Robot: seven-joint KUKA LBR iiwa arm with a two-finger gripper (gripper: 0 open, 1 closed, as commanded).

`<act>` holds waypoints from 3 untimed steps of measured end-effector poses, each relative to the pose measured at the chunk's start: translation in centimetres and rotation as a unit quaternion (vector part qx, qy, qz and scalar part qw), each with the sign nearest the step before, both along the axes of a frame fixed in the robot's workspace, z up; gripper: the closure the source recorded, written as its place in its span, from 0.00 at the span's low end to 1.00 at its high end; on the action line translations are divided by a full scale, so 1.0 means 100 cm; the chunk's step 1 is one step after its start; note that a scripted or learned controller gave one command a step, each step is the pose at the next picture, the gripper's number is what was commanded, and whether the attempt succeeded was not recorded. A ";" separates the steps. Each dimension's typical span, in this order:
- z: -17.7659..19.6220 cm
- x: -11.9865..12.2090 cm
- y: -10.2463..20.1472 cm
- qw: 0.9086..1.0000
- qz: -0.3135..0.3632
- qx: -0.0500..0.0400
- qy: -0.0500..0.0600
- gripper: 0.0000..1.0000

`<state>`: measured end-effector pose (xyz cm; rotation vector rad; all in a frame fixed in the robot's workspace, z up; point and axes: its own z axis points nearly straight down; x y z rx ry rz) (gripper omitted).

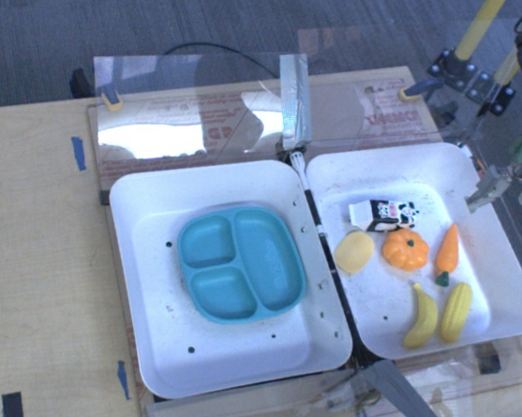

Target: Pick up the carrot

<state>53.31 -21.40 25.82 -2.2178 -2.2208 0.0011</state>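
On the desk [34, 278], two shallow white bins sit side by side. The left bin [157, 357] carries a teal divided plate [241, 262], well apart from anything the task concerns. The right bin [507, 286] holds all the small things, crowded toward its middle and near edge: a black-and-white carton [384, 211] lying flat, a pale yellow lemon [353, 252], an orange pumpkin [405, 249], a banana [421, 315], an ear of corn [454, 311], and the carrot [447, 252].

The carrot lies in the right half of that bin, slanted, its green stub pointing down toward the corn and its tip up toward the bin's far right wall. The pumpkin sits just beside it on the left, and the corn's top end is just below its stub.

At the view's right edge, some metal hardware can be made out near the bin's rim, too small and cut off to identify; whether the jaws are spread or pressed together cannot be told.

The risk is crowding. A descent slightly to the left would likely strike the pumpkin; one too low along the carrot could nudge the corn. The carrot's taper may also let it slip out of a pinch taken near the thin end.
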 end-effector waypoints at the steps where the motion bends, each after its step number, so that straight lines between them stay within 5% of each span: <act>1: -0.104 0.018 -0.008 1.000 -0.010 0.000 0.001 0.00; 2: -0.116 0.026 -0.003 1.000 -0.004 -0.006 -0.016 0.00; 3: -0.140 0.020 0.008 1.000 0.002 -0.002 -0.003 0.00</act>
